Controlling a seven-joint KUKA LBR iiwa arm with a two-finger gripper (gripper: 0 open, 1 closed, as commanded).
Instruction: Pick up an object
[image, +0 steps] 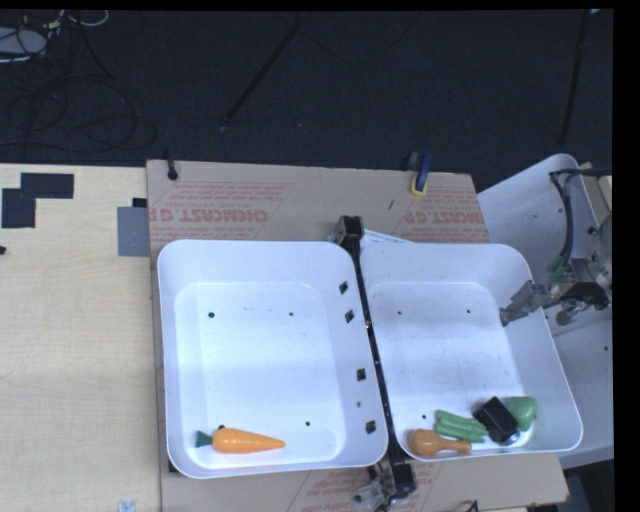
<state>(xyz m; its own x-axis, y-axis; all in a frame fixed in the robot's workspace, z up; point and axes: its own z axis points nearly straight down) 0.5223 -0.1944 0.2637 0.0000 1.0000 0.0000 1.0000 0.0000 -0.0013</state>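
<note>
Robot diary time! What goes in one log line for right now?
gripper: over right bin right rim, holding nothing | carrot: left bin | green toy, black block, orange gourd: right bin

Light wooden bench (70, 350) carrying a cardboard sheet and two white bins.

The cardboard sheet (300, 205), printed with red lettering, lies flat on the bench and shows beyond the bins at the far edge and along the near edge. The left bin (170, 300) and the right bin (545, 330) sit side by side on it, their inner rims touching along a black divider strip (365, 340). A blue and yellow clamp (419, 172) grips the cardboard's far edge. Dark rectangular patches (40, 195) mark the bare bench surface at far left.
</note>
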